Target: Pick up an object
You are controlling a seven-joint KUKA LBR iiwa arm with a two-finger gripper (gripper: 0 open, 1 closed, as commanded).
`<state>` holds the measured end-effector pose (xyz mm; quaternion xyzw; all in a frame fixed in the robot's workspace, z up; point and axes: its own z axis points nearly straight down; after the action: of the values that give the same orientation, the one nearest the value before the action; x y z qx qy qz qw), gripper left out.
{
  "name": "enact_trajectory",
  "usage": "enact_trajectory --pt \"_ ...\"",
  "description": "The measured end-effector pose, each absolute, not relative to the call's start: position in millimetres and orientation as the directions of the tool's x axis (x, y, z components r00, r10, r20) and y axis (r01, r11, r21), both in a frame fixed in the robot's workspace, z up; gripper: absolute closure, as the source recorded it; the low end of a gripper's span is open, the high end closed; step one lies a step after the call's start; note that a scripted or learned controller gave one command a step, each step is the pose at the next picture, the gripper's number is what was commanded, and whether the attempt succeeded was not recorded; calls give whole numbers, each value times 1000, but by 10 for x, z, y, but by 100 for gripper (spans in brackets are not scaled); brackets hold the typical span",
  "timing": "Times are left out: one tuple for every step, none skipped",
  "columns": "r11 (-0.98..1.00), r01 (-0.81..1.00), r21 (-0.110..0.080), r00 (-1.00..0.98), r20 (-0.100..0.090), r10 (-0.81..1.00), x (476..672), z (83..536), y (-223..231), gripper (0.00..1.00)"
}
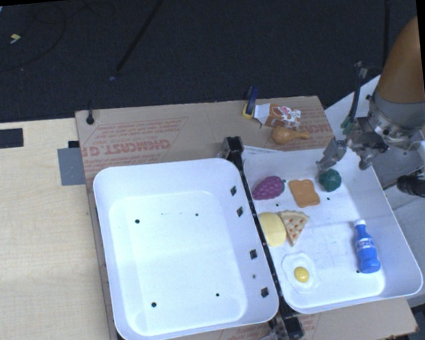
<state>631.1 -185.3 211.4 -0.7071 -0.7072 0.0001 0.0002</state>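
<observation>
Your gripper (345, 156) hovers over the right bin's (405, 273) far edge, jaws spread and grasping nothing. Green ball (330, 180) sits just below the left finger. Toast (303, 192) and purple grapes (269, 188) lie farther left; blue bottle (365, 246) well nearer you.

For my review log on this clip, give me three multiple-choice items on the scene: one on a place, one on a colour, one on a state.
1. Where does the bottle lie?
A. right bin, near its right edge
B. left bin
C. on the cardboard

2. What colour is the ball below the gripper?
A. red
B. dark green
C. white

3. How does the gripper stand?
A. shut on the bottle
B. shut on the egg
C. open, holding nothing

Key: 1 A, the bottle lies inside the right bin by its right rim. 2 B, the ball is dark green. 3 C, the fingers are spread above the ball with nothing between them.
</observation>
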Motion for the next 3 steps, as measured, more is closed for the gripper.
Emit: enact_trajectory --pt "2 1000 -7 -2 2 1000 6151 820 -1265 0" --pt "3 1000 -4 -3 2 1000 6086 871 -786 0" --pt "3 1000 1 -3 0 1000 6452 877 -866 0"
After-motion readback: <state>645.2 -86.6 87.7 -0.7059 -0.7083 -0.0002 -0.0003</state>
